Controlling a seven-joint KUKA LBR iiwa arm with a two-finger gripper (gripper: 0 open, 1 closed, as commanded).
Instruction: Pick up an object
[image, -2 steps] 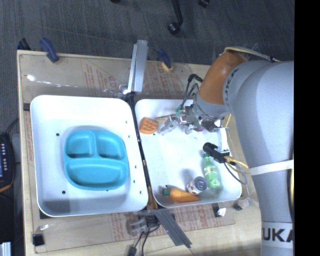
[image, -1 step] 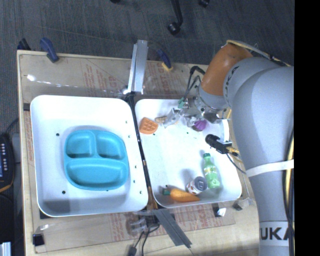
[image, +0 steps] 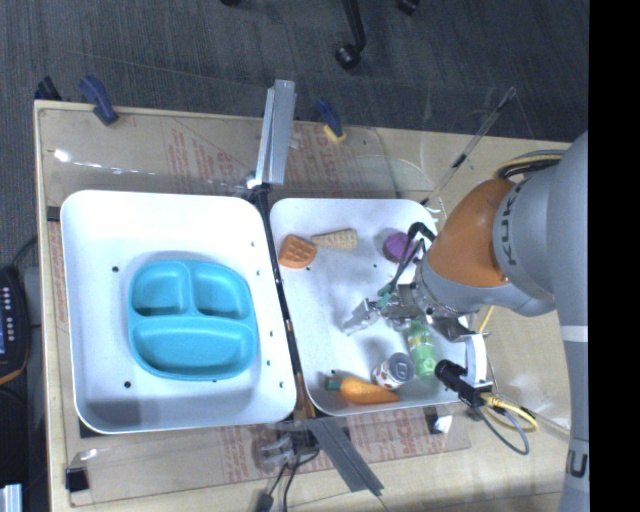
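Two shallow white bins side by side on a bench. Left bin (image: 90, 240): a blue divided tray (image: 192, 318) lying flat near the middle, wide bare floor around it. Right bin (image: 330, 285): a round orange cookie (image: 297, 252) touching a waffle cone (image: 335, 239) whose long axis runs left to right near the far wall; a purple piece (image: 397, 243) toward the far right corner; an orange carrot (image: 366, 391) lying lengthwise along the near wall, green tip leftward; a small can (image: 394, 371) just beside it; a green bottle (image: 421, 350) with long axis near to far. Gripper (image: 362, 316) low over the bare bin centre, nothing visibly between its fingers; opening impossible to tell. Grey arm (image: 500, 250) covering the right wall.
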